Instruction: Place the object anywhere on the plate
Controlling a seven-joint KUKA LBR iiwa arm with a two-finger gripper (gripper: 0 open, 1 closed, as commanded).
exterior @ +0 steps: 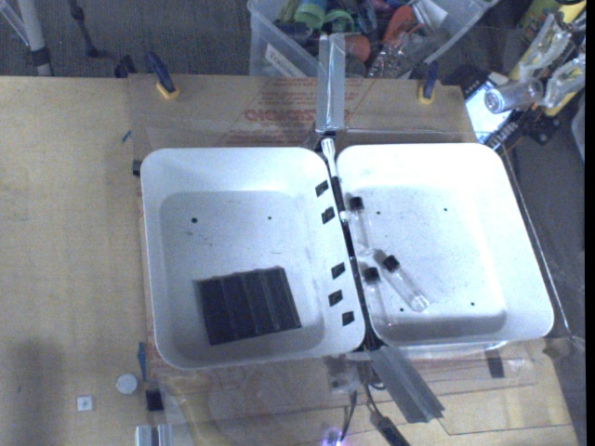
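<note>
The plate (246, 305) is a dark, ridged rectangle lying flat on the floor of the left bin (167, 179), toward 7 o'clock of that bin. Its top is bare.

The object (406, 286), a small clear tube with a black cap (the exact shape is hard to tell), lies in the right bin (521, 249), at about 8 o'clock of its floor. A second clear piece with black ends (363, 235) lies just beside the left wall of this bin, at 9 o'clock.

Between the object and the plate stand the two touching bin walls, with a row of small black tabs (337, 270) along them.

On the worktop (65, 203), a metal bar (330, 72) points to 12 o'clock, where a clear box of colourful toys (363, 7) stands. Two blue clamps (165, 82) sit along the far edge.
</note>
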